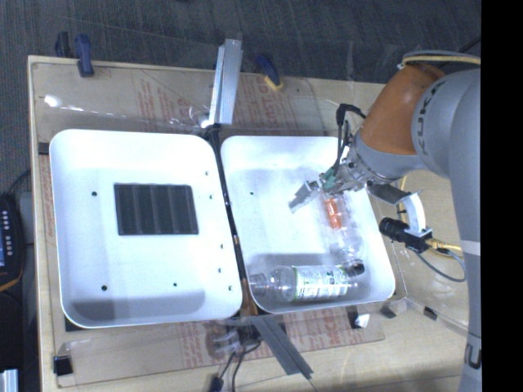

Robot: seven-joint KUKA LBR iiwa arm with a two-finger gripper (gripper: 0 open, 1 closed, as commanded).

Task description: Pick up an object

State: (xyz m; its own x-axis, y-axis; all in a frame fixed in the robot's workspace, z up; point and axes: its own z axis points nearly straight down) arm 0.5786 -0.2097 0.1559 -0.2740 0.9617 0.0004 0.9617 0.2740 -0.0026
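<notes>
The arm (425,113) reaches in from the right and hangs its tool (327,184) over the right-hand bin (270,158), towards that bin's upper right. Two clear plastic bottles lie in this bin. One, with an orange label (333,212), lies roughly lengthwise down the bin's right side, its upper end just under the tool and its dark cap towards the lower right corner. The other, a larger clear bottle with a green-and-white label (306,282), lies on its side along the bin's near wall, its end close to the first bottle's cap. The left-hand bin (82,162) carries only a dark ribbed rectangular panel (155,208) on its floor, well apart from the tool.

Whether the tool's jaws stand apart or together is not something I can tell: the metal parts blur against the transparent bottle, and nothing shows plainly between them. So I would not call anything held.

By my reading, the step in hand is the approach or the closing on the orange-labelled bottle, which sits on the bin floor rather than lifted. The next move calls for the tool to straddle the bottle's body across its narrow width, close firmly, and lift straight up. The smooth, round, thin plastic may roll or squirt free, and the neighbouring bottle lies near enough to be nudged.
</notes>
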